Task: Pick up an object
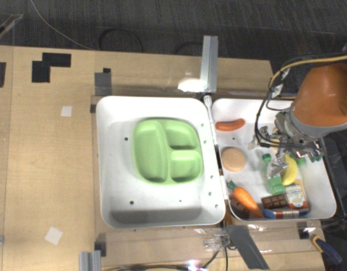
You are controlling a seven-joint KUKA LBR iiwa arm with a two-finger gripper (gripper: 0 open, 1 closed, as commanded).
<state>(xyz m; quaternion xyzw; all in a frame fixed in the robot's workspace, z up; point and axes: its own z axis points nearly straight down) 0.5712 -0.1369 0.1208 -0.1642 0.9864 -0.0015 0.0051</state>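
Nothing's lifted yet, I'd say: the gripper (282,158) hangs low over the banana (290,172) at the right bin's (326,192) three o'clock. Can't tell its state; the hot dog (230,125), carrot (245,198) and the rest sit loose.

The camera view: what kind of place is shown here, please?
Probably a robot lab test bench, not a kitchen. Two shallow white bins sit on a wooden bench, a grey and orange robot arm reaches in over toy food such as a carrot, and cables run about.
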